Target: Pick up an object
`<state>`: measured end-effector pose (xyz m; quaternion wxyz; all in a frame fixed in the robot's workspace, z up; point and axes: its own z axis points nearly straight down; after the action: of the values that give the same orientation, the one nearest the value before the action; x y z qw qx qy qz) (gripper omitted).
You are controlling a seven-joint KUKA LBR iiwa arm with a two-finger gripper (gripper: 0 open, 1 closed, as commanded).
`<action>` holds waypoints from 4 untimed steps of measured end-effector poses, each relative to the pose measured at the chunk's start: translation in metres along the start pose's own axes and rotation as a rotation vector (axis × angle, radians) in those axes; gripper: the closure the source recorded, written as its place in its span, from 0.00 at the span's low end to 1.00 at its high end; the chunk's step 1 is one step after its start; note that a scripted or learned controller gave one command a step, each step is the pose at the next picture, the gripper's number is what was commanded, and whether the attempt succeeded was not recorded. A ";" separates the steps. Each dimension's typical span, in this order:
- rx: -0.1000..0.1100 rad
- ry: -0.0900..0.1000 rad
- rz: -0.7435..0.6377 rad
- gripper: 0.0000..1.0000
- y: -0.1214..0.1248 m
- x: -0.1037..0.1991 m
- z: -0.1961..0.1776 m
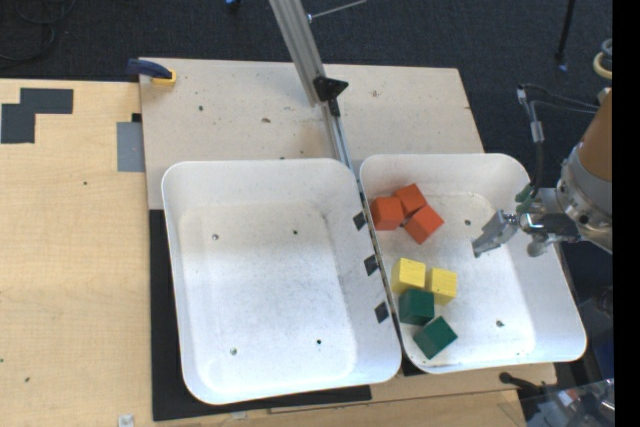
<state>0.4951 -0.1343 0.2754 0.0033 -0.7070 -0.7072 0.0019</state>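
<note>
- The gripper (500, 233) hangs over the right bin (545, 330), close to that bin's right side.
- I cannot tell whether it is gripping or let go; nothing can be seen in it.
- The blocks lie to the gripper's left, apart from it, near the wall between the two bins.
- Three orange blocks (405, 212) sit bunched and touching at the top of the group.
- Below them are two yellow blocks (424, 278) side by side.
- Two green blocks (425, 320) come next; the lower one is turned at a slant.
- All the blocks are small cubes with flat, plain sides.
- Both bins are white, shallow and smooth, with rounded corners and little dark specks.
- The left bin (200, 215) sits right beside the right one.
- The arm (592, 185) comes in from the right edge, grey metal with an orange band.
</note>
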 end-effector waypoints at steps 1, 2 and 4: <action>-0.005 -0.001 0.003 0.00 0.000 -0.001 -0.002; 0.001 0.000 0.001 0.00 0.004 -0.008 0.046; -0.018 -0.003 0.000 0.00 0.013 -0.009 0.153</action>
<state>0.5075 -0.1425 0.1226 -0.0042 -0.7070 -0.7072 -0.0033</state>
